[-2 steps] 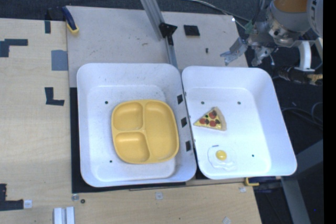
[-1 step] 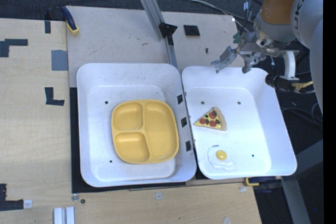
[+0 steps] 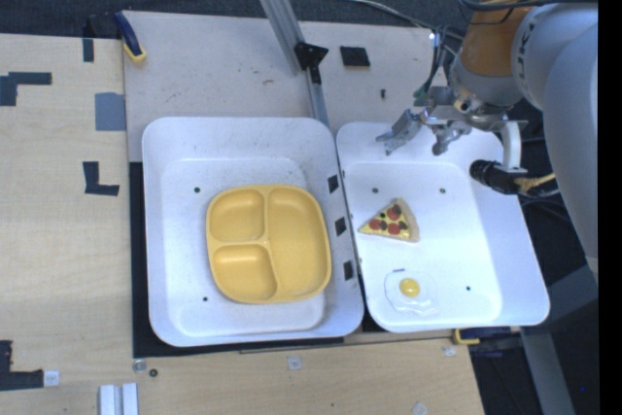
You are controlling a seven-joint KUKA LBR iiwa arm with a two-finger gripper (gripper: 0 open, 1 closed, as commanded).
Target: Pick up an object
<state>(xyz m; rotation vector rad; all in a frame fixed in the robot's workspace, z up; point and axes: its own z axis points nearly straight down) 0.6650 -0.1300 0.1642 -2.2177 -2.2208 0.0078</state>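
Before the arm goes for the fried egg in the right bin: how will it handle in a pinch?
The fried egg lies flat on the right bin floor, so the fingers would probably struggle to get under its thin white edge. It looks like a small toy, likely light. The raised yolk seems the only grabbable part and may slip. The gripper hangs open near the bin's far edge.
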